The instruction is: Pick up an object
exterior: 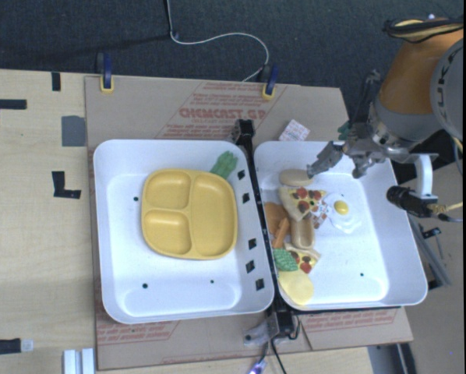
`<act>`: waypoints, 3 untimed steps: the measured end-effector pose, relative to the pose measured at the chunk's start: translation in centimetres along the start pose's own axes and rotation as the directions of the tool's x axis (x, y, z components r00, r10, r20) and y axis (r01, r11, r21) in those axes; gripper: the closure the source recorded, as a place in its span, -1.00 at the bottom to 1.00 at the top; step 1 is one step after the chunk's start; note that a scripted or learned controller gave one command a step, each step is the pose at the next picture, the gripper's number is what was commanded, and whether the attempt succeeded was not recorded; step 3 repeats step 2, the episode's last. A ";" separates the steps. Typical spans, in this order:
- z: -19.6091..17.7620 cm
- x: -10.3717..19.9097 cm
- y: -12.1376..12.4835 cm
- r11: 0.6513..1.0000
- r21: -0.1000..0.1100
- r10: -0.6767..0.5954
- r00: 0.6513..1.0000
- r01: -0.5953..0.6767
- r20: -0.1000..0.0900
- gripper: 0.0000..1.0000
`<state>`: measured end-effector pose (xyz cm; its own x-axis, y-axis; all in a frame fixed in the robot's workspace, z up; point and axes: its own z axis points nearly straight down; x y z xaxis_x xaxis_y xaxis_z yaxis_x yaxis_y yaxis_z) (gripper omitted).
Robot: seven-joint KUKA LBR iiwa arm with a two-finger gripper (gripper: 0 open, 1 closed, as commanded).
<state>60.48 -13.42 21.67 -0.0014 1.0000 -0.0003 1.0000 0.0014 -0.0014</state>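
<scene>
Two spread fingers of the pincer (344, 162) hang empty over the right bin's (389, 283) bare far edge.

KUKA arm: enters from right, orange band uppermost; gripper (344, 165) angled down-left, two fingers (323, 162) spread apart.

- The arm (428, 68) is cut off at the right edge.
- The green toy (224, 164) is partly hidden behind the yellow plate (190, 213).

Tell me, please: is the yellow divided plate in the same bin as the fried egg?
No, the yellow divided plate lies in the left bin, the fried egg in the right bin.
</scene>
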 end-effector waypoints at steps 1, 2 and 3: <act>13.1 -0.3 -0.6 1.000 0.005 0.000 1.000 0.000 -0.001 -1.00; 11.5 -0.2 -0.5 1.000 0.000 -0.001 1.000 0.001 -0.001 1.00; 11.5 -0.2 -0.5 1.000 0.000 -0.001 1.000 0.001 -0.001 1.00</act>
